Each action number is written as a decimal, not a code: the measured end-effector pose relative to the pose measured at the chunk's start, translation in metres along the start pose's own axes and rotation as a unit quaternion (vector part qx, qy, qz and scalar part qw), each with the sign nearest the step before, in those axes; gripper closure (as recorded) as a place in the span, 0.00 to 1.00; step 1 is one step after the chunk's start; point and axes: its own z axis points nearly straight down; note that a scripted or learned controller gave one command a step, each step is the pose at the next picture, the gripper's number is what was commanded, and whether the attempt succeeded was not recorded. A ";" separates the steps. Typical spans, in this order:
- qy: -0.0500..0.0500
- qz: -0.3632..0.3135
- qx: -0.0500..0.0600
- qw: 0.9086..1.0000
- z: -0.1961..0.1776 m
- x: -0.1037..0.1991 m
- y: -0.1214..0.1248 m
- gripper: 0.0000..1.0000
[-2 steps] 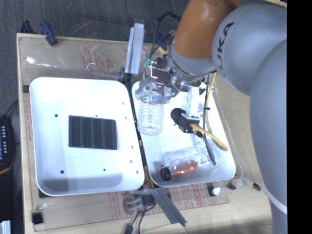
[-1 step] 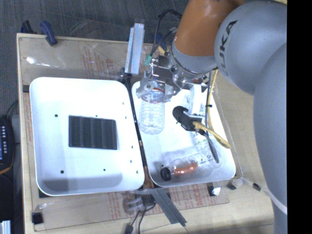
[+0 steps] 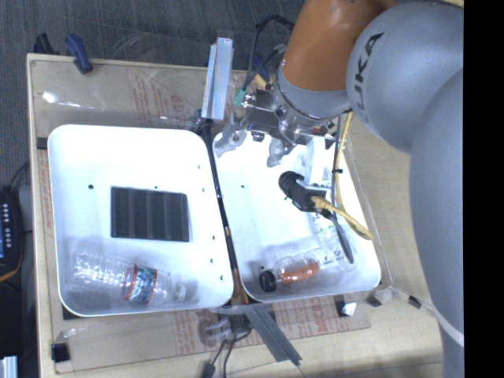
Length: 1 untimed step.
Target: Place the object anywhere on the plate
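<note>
A dark grey ribbed plate [image 3: 150, 213] lies flat in the middle of the left bin [image 3: 71, 144]. A clear plastic bottle with a blue and orange label [image 3: 126, 280] lies on its side at that bin's front edge. A small clear bottle with orange contents and a black cap [image 3: 290, 274] lies at the front of the right bin [image 3: 252, 211]. My gripper [image 3: 252, 146] hangs over the back of the right bin, near the divider. It is open, and bare bin floor shows between its fingers. It is well apart from both bottles and the plate.
A black connector [image 3: 298, 190] and a yellow cable [image 3: 346, 215] hang from the wrist over the right bin. A metal bar [image 3: 217, 77] stands at the back between the bins. Blue clamps [image 3: 77, 52] sit at the bench's back left corner.
</note>
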 end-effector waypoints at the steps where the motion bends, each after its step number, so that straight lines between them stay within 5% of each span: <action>1: 0.000 0.150 0.002 0.989 0.107 0.034 0.000 0.00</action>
